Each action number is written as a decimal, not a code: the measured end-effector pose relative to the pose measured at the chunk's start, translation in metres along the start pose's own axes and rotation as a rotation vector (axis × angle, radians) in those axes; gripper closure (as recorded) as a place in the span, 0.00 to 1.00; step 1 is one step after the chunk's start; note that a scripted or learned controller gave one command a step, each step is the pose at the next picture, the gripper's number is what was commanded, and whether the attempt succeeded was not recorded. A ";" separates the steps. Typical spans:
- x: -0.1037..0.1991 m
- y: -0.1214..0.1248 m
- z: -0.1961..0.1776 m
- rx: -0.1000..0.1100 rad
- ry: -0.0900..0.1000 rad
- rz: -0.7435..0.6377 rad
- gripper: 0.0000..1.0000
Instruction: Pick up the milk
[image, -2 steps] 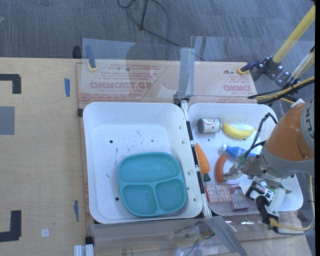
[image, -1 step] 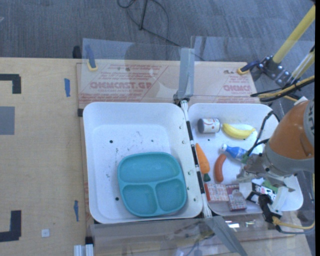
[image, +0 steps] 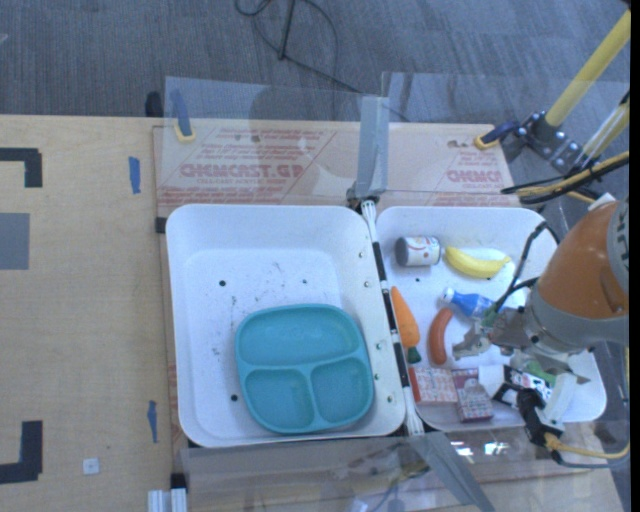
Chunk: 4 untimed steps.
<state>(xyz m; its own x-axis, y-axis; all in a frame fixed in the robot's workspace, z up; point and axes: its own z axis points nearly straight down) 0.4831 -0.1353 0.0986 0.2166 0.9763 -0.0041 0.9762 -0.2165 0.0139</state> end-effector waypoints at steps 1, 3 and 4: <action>0.007 0.021 -0.134 0.015 0.002 0.181 0.00; -0.026 0.003 0.011 0.006 -0.001 0.142 0.00; -0.027 0.004 0.000 0.003 -0.002 0.145 1.00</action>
